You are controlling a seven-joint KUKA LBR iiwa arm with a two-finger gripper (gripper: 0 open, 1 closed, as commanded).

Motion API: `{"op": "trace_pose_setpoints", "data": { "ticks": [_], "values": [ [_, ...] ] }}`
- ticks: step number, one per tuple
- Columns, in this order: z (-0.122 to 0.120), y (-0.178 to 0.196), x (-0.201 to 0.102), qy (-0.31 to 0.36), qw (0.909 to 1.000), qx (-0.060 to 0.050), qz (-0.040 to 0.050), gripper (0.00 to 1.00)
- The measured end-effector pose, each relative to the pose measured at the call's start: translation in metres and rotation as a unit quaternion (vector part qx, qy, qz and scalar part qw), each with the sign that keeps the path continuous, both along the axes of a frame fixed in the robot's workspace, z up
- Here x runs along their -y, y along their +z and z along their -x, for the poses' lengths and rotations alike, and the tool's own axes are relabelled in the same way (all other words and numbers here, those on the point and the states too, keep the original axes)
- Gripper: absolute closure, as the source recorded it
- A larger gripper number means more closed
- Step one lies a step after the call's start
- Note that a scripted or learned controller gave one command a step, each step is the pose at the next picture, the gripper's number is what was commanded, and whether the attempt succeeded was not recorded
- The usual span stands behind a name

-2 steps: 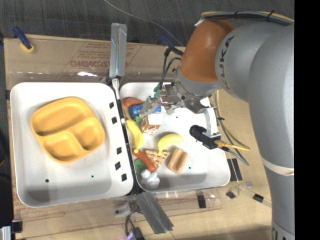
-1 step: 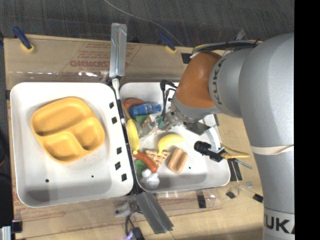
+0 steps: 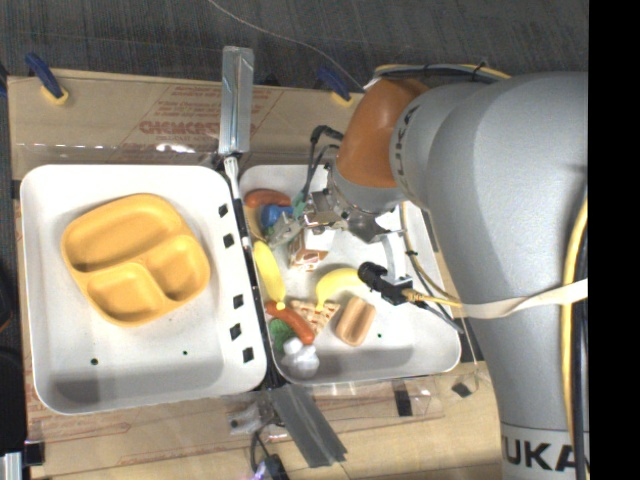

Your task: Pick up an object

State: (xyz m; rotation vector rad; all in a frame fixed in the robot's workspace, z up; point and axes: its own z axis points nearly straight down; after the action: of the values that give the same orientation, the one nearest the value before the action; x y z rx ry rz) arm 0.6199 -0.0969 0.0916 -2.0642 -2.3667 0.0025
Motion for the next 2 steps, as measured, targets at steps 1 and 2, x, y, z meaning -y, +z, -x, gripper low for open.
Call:
{"op": "trace_pose_setpoints", "data": {
  "ticks": [1, 2],
  "values": [
    [0.000, 0.010, 0.000, 0.002, 1.0000, -0.001, -0.0004, 1.00],
    [-0.004, 0.125, -0.009, -0.126, 0.9920, 0.002, 0.0002, 1.00]
  ]
}}
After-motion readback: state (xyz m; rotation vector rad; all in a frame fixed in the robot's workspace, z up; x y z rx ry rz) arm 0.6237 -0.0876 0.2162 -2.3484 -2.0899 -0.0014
